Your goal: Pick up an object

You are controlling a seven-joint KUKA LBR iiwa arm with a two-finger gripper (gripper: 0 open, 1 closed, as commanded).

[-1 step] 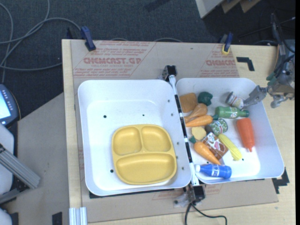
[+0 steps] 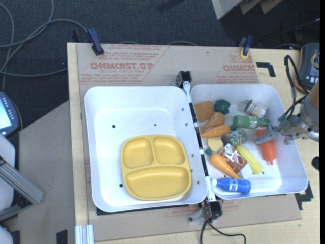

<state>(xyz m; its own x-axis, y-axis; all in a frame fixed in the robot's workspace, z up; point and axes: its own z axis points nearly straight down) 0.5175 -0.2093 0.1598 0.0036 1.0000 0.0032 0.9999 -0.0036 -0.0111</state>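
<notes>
Orange-red toy carrot (image 2: pixel 268 151) lies in right bin (image 2: pixel 292 174), right part, long axis running near-far. My gripper (image 2: pixel 278 131) hangs at its far end, just touching or just above; cannot tell which. Whether I am spread or pinched: cannot tell. Yellow banana (image 2: pixel 250 159) lies just left of it.

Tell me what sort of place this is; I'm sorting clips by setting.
Probably a robotics lab or test bench: two white bins clamped to a paper-covered board, toy food as grasp targets, and loose cables on the carpeted floor.
</notes>
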